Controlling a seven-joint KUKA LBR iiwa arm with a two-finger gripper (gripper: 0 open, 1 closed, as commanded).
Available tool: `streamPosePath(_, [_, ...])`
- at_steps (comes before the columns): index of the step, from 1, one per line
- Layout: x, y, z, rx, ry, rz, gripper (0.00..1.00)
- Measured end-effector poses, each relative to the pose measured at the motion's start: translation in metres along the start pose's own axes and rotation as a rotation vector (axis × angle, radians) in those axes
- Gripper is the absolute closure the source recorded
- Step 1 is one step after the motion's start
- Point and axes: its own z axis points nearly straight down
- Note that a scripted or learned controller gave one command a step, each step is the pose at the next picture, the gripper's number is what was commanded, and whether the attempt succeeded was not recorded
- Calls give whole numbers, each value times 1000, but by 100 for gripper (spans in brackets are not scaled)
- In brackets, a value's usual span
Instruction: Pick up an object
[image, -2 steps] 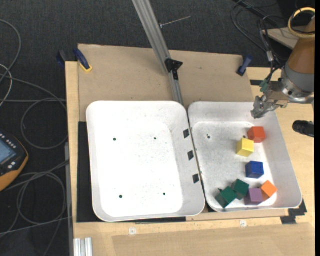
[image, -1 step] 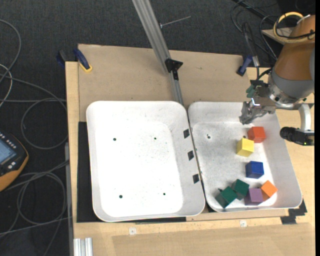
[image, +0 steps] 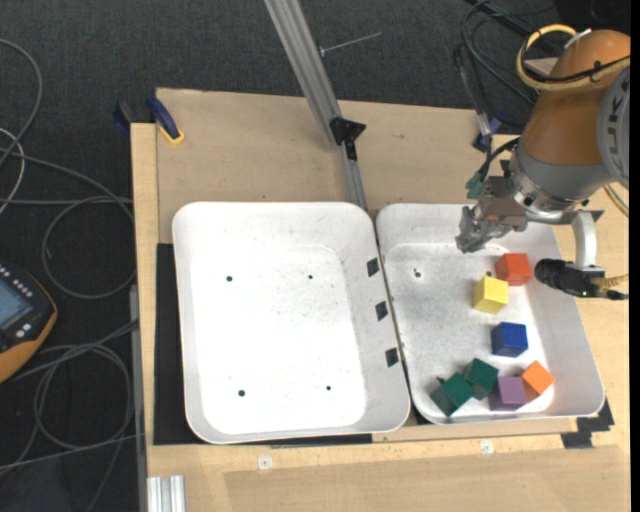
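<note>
The right bin (image: 430, 330) holds several small blocks. An orange-red block (image: 514, 267) and a yellow block (image: 490, 294) lie near its back right. A blue block (image: 509, 338) sits lower down. Near the front edge are two green blocks (image: 467, 384), a purple block (image: 510, 391) and an orange block (image: 537, 377). My gripper (image: 472, 238) hangs over the back of the right bin, just left of and above the orange-red block. Nothing shows between its fingers.
The left bin (image: 200, 300) lies beside the right one. A slanted metal pole (image: 318, 90) rises behind the bins. Cables lie on the floor at left. A black cylinder (image: 565, 277) juts from the arm over the right bin's edge.
</note>
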Motion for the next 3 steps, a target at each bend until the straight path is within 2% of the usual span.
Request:
streamPosePath(2, [104,-35,3,2,0,-1,100])
streamPosePath(3, [160,-38,6,2,0,-2,100])
